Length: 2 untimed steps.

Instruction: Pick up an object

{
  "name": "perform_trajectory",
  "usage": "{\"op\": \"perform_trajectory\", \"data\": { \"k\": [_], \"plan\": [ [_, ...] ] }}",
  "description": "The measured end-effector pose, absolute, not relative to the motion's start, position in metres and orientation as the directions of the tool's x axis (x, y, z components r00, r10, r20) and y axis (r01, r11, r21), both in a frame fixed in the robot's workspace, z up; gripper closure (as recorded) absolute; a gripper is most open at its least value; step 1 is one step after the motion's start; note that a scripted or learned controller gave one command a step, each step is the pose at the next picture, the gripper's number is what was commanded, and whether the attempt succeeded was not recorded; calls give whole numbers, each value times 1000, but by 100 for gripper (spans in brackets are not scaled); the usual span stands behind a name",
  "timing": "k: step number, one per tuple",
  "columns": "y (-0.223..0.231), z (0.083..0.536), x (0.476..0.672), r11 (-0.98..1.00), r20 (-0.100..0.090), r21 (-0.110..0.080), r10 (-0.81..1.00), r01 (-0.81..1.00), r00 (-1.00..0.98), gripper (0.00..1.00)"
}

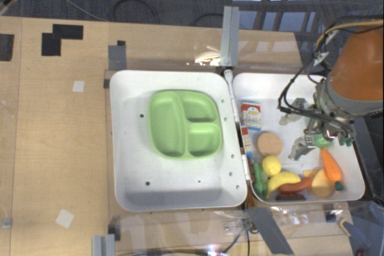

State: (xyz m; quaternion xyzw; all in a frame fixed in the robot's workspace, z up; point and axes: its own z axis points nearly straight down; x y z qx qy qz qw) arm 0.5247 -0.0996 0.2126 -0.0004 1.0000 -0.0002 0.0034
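Two shallow white bins are seen side by side on the bench [54, 147]. The left bin [129, 189] is occupied by a green divided plate [183, 123], which lies flat near the bin's centre, slightly toward its far edge.

The toy food is gathered in the right bin [264, 84], mostly toward its near edge. A small carton [250, 115] with a red top lies along the bin's left wall. Just beside it, toward the middle, a round tan cookie-like disc [269, 144] is found. Below that a yellow lemon [272, 165] rests, with a banana [283, 180] just beside it and a green vegetable [258, 175] against the left wall. A brown sausage [293, 187] lies along the near edge, touching the banana. A carrot [332, 166] is placed near the right wall, and a pale yellow-orange fruit [322, 184] sits by the near right corner, just beside the carrot.

The arm, with its orange band [359, 66], is held over the right part of this bin. The gripper [307, 144] hangs above the bin floor between the tan disc and the carrot; nothing is seen between its fingers, and whether they are open or closed cannot be told.
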Motion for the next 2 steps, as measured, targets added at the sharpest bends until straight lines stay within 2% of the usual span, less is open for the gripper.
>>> {"op": "perform_trajectory", "data": {
  "k": [1,2],
  "plan": [
    [-117,98,544,1000,-3,0,-28,-28,-1000,0],
    [-97,90,605,980,-14,-6,-200,-200,-980,0]
  ]
}}
